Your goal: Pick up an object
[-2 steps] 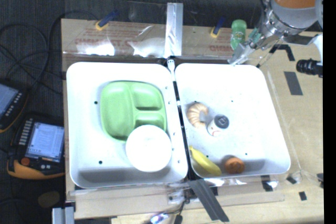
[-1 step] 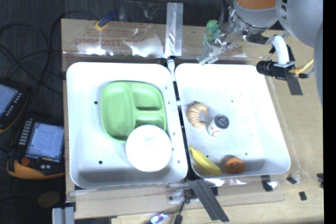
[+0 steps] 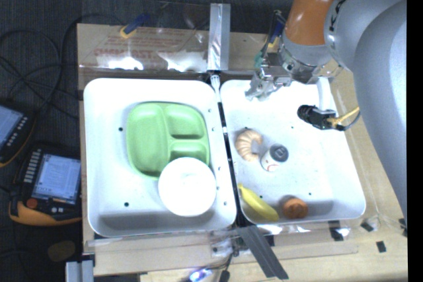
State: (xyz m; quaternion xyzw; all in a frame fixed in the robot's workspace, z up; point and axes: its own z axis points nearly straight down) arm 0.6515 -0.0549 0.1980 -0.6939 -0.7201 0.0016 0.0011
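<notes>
The right bin (image 3: 330, 142) holds a tan croissant-shaped piece (image 3: 249, 144), a small white ball with a dark cap (image 3: 274, 156), a yellow banana (image 3: 258, 203) and an orange-brown round fruit (image 3: 295, 207). My gripper (image 3: 264, 84) hangs over the bin's far left corner, above and apart from all of them, with nothing seen between its fingers. The grey arm with its orange band (image 3: 310, 13) comes in from the upper right.
The left bin (image 3: 106, 142) holds a green divided plate (image 3: 165, 135) and a white round bowl (image 3: 188, 185) overlapping its near edge. A metal divider post (image 3: 219, 36) stands behind the bins. A black cable clip (image 3: 316, 115) hangs by the arm.
</notes>
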